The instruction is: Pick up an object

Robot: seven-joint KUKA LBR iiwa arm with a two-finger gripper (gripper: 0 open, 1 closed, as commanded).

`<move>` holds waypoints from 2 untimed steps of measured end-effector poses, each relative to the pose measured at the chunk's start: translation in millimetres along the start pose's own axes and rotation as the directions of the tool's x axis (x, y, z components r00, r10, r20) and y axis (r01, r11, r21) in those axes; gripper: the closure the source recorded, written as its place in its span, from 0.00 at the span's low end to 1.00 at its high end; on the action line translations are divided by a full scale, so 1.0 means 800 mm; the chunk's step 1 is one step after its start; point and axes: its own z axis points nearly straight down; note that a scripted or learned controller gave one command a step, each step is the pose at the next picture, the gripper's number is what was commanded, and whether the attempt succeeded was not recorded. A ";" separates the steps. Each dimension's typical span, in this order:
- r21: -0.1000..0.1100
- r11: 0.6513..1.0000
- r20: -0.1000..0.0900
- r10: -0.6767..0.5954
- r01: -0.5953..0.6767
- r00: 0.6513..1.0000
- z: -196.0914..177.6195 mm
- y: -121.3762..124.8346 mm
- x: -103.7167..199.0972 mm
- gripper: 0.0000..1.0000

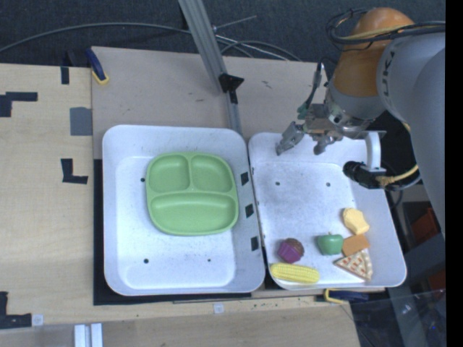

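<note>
**A:** Any labels or writing in sight?

**B:** Nothing I can read. The two white bins are plain, and the black tape marks on the surface [43, 215] carry no letters.

**A:** Where's your gripper?

**B:** My gripper [304, 142] hangs over the far rim of the right bin [304, 194], near its far-left corner. The fingers are spread apart, with nothing between them.

**A:** And the things to pick?

**B:** All bunched at the near-right end of the right bin, well apart from me. A yellow block [354, 220] sits closest to the right wall. Just below it lies an orange piece [354, 244], with a green pepper-like toy [330, 243] just beside it on the left. A pizza slice [356, 264] lies in the near-right corner. A purple round toy [291, 250] is left of the green one, and a corn cob [294, 272] lies along the near rim.

**A:** Room to move?

**B:** Plenty. The middle and far floor of the right bin is bare. In the left bin [116, 194] a green divided plate [192, 193] takes the far half, and the near strip is open. A metal pole [206, 45] slants over the far surface, ending beside where the bins meet.
</note>
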 end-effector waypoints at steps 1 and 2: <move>0.000 1.000 0.000 0.000 0.000 1.000 0.000 0.000 0.000 0.00; 0.005 1.000 0.002 0.001 -0.001 1.000 0.065 0.005 -0.010 0.00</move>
